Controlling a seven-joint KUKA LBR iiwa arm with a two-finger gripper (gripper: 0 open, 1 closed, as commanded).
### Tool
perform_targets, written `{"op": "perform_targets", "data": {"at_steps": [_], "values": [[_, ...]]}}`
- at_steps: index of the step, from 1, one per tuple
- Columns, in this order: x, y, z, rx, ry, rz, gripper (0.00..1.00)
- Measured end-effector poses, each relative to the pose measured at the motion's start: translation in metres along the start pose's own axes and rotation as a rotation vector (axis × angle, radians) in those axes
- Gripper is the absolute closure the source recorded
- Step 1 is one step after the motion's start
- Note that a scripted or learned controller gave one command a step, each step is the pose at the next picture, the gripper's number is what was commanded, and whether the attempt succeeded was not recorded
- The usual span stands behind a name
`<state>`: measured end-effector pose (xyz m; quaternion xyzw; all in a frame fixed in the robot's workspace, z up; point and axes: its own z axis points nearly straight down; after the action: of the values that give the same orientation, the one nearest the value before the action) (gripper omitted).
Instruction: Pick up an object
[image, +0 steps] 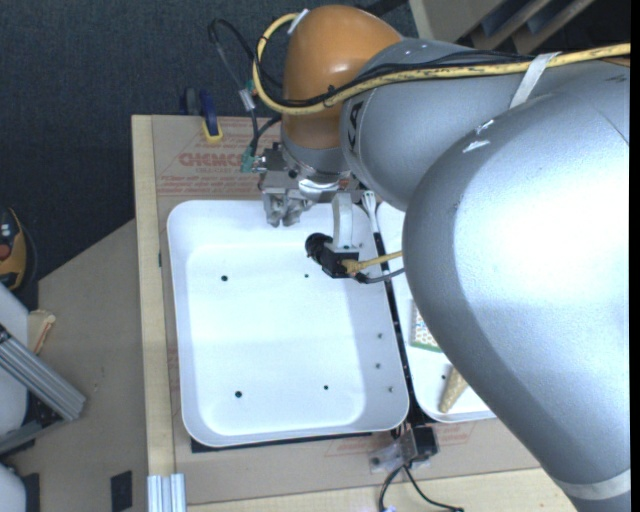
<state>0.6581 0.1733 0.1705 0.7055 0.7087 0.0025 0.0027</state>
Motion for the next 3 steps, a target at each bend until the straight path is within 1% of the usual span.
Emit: {"op": "perform_targets", "data": {"at_steps": [1,2,3], "values": [[0.001,0.0,-0.01,-0.002,-0.001,-0.001,1.0],[0.055,-0.026,0.018,0.014,0.001,-0.001,1.0],[0.053,-0.024,0.005,0.008,0.001,0.001,1.0]]}}
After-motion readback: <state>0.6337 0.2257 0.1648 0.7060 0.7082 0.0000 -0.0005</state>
